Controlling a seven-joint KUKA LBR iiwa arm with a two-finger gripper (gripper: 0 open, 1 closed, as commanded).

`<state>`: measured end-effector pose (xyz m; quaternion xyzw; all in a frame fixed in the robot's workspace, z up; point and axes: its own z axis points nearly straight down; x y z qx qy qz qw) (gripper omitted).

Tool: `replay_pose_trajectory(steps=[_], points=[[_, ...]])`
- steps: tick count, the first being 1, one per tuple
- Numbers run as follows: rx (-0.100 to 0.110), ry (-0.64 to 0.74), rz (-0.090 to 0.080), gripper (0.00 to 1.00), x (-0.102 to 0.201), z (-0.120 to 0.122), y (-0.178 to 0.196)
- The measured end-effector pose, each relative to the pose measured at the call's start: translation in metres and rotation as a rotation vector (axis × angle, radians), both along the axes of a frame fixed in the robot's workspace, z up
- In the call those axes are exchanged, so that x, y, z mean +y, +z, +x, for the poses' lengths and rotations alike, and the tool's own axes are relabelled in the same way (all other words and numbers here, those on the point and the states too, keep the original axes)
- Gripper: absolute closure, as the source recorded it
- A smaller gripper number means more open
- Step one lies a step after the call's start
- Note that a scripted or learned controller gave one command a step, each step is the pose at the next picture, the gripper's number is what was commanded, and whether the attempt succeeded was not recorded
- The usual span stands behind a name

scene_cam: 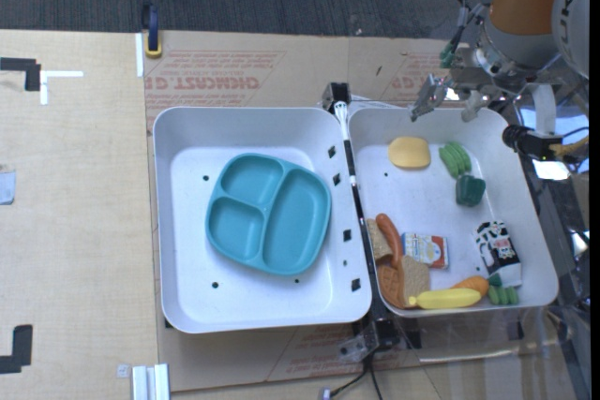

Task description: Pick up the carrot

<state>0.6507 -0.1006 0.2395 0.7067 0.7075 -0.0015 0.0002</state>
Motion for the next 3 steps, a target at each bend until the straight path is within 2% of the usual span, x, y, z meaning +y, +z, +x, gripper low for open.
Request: replay_pose_trajectory(steps=[1, 2, 3], points=[[0.002, 0.102, 0.001, 0.00, 0.003, 0.002, -0.119], [-0.002, 0.124, 0.001, 0.00, -0.009, -0.055, -0.147], [-0.003, 0.003, 0.000, 0.00, -0.022, 0.002, -0.147]])
